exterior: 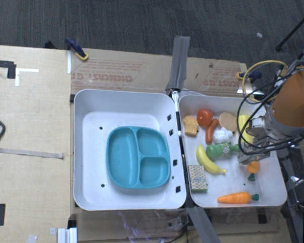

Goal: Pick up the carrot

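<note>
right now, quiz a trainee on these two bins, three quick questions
1. True or false: the carrot lies in the right bin.
2. What sits in the left bin? A) banana B) blue tray C) tomato
3. Fill in: the carrot lies near the bin's ____ edge, the one closest to the camera.

Key: 1 true. 2 B, the blue tray; the banana and tomato are in the right bin. 3 front; the gripper is above it in the view, apart from it.

Carrot (234, 198) lies in right bin (269, 201), near its front wall.
</note>
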You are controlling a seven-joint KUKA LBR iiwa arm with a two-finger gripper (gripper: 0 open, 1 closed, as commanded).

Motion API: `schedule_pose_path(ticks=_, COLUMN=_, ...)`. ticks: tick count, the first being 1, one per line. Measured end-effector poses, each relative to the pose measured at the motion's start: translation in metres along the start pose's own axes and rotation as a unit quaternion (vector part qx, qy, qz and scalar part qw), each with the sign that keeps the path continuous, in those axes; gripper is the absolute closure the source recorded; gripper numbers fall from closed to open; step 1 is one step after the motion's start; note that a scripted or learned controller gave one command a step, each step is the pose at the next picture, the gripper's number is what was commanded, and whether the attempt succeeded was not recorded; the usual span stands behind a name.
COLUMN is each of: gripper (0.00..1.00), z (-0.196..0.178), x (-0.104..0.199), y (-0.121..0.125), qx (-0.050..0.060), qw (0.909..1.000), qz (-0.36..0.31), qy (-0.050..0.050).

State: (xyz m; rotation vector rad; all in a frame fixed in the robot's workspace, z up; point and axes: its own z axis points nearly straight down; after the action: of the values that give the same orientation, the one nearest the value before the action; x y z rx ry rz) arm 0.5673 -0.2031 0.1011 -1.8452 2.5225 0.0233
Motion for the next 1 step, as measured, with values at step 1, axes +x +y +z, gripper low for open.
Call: schedule_pose_path(ticks=1, gripper=1.0, z=-0.0358, x=-0.017, y=0.0443, qx=0.002, qw=0.9994, qz=0.034, qy=0.009)
